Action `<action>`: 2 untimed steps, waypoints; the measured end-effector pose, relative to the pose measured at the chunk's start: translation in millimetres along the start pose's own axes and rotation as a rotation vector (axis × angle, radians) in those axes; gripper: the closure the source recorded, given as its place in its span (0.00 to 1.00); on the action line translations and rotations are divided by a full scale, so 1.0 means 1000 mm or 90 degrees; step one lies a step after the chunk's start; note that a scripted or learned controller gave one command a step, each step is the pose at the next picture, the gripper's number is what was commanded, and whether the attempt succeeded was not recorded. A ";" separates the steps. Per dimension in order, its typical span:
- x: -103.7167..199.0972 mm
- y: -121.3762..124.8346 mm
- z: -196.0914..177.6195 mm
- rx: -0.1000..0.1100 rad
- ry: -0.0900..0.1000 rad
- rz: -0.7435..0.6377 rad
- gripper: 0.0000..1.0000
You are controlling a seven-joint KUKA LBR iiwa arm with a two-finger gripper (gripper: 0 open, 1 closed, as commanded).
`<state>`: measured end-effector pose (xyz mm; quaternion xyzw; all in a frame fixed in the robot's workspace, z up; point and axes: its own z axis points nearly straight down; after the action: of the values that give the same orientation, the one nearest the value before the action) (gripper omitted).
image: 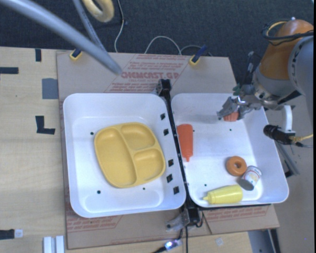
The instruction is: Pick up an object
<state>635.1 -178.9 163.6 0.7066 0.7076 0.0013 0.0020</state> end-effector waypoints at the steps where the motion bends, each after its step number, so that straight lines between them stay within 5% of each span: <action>1: 0.008 -0.004 -0.047 0.001 0.001 -0.001 1.00; 2: 0.009 -0.003 -0.089 0.001 0.000 0.000 1.00</action>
<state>632.2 -170.0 253.0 0.7064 0.7078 0.0011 0.0016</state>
